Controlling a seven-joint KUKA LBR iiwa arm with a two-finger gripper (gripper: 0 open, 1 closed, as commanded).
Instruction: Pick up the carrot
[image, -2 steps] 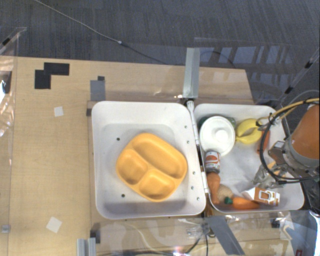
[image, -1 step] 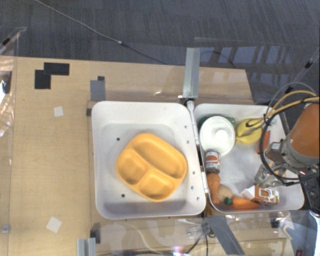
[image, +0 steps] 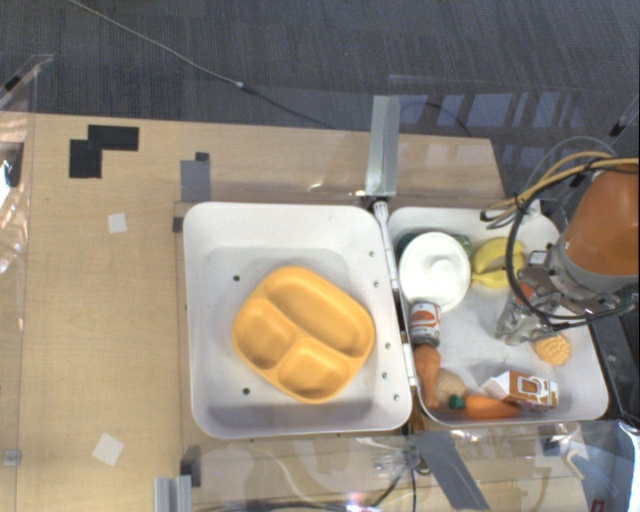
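Note:
The carrot lies flat along the front wall of the right bin; it is orange with a green stub at its left end. My gripper hangs over the middle right of that bin, up and to the right of the carrot and well apart from it. It points down at the bin floor and stands open with nothing between its fingers. The grey wrist and orange band sit above it.
Around the carrot are a small carton, a beige lump and an orange piece. A yellow textured item lies beside the gripper. A can, white bowl and banana sit further back. The left bin holds a yellow divided plate.

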